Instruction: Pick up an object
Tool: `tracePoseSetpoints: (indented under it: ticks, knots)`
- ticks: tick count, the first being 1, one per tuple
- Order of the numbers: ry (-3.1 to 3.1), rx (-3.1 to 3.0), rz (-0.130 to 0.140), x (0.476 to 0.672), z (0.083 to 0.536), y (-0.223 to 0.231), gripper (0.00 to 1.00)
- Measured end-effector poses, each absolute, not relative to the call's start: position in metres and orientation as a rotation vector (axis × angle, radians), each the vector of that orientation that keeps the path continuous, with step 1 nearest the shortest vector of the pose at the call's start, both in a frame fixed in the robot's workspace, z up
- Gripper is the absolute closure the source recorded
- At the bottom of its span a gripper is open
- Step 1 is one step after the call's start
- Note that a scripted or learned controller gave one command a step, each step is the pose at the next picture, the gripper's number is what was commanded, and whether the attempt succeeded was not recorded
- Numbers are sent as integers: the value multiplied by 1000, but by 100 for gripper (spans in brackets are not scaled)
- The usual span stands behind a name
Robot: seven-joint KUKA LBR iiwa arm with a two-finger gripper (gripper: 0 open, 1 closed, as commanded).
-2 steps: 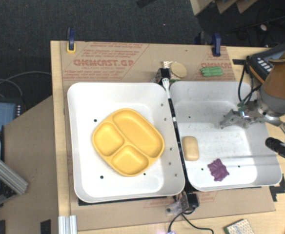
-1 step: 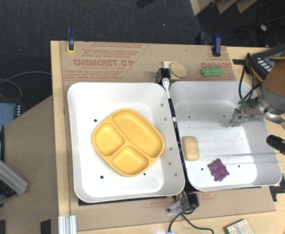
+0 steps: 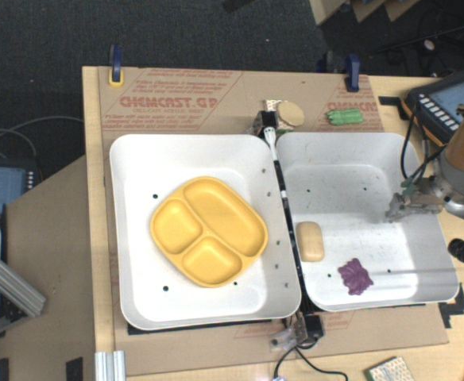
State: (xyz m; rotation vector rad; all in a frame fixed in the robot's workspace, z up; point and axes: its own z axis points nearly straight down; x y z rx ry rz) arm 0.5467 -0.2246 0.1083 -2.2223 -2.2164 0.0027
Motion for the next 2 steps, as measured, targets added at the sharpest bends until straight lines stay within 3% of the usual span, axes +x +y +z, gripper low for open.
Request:
tracePoseSetpoints:
  ticks: [1,2]
  knots:
    - [-2233,-2221,-7,617,150,-163,100]
    - [-2220,-2215,2,577,150,-109,100]
